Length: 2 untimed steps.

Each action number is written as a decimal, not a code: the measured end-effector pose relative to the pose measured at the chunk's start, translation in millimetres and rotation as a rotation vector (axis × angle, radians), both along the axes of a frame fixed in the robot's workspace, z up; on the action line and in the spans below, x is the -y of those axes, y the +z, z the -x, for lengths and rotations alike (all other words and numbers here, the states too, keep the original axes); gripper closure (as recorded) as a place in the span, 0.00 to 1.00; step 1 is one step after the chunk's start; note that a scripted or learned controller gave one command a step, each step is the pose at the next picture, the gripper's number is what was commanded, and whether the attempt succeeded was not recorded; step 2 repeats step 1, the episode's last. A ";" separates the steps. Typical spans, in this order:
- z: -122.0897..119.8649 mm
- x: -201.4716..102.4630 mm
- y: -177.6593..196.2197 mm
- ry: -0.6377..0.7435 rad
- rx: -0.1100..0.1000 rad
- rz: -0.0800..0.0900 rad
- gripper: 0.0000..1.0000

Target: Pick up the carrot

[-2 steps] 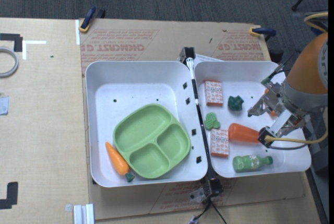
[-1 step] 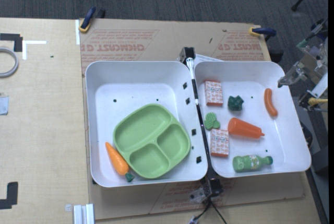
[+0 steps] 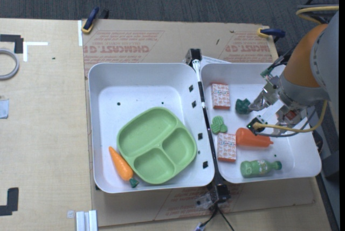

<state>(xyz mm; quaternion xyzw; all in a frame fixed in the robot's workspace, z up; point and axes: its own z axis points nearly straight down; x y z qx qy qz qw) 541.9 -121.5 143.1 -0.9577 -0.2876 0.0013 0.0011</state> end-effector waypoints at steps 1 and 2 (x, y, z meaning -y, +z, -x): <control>5.2 -65.1 48.9 -0.065 0.002 0.001 0.00; 5.2 -65.1 48.9 -0.065 0.002 0.001 0.00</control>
